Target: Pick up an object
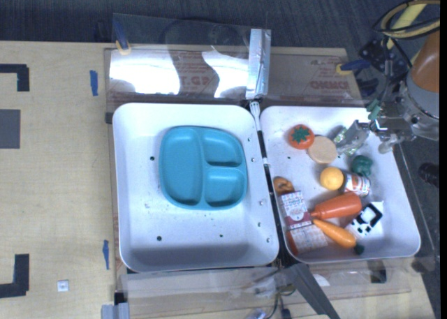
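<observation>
While the grey arm with its orange band is reaching in from the right, its jaws, whose opening I cannot tell, are hovering over the right white bin [408,230] near a small dark-green round toy [362,165], a likely pick.

Glossy white plastic bins [140,241], smooth matt blue plastic tray [202,167], pale wood bench [49,192], shiny carrots [337,206]

Left bin [133,171]: blue divided tray [204,166], centred. Right bin [401,192]: tomato [302,136] near back edge; two carrots [336,216] toward front edge. Gripper [353,136] over right bin's back right corner.
</observation>
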{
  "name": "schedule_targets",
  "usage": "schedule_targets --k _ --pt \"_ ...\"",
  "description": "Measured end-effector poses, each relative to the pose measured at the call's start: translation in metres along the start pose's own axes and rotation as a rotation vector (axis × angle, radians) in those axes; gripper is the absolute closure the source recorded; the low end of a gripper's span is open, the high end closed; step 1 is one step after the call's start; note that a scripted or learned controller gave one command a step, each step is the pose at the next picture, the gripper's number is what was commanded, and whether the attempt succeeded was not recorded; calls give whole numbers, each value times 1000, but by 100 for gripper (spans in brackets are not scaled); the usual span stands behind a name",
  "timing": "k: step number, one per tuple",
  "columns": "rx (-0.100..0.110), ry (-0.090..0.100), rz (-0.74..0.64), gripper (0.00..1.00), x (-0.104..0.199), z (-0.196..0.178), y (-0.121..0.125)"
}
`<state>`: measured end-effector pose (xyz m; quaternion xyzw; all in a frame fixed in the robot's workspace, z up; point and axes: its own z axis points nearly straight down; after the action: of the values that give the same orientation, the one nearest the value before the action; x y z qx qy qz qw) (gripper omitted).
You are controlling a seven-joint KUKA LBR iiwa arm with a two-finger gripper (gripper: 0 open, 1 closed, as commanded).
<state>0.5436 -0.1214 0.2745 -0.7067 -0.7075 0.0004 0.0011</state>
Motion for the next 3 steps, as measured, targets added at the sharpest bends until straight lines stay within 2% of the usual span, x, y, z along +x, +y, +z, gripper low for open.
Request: schedule_targets --k 1,2,3 --pt "9 1 -36 0 43 94 52" --pt "-3 -3 -166 0 5 123 123" --pt "-7 -3 -242 0 6 187 114"
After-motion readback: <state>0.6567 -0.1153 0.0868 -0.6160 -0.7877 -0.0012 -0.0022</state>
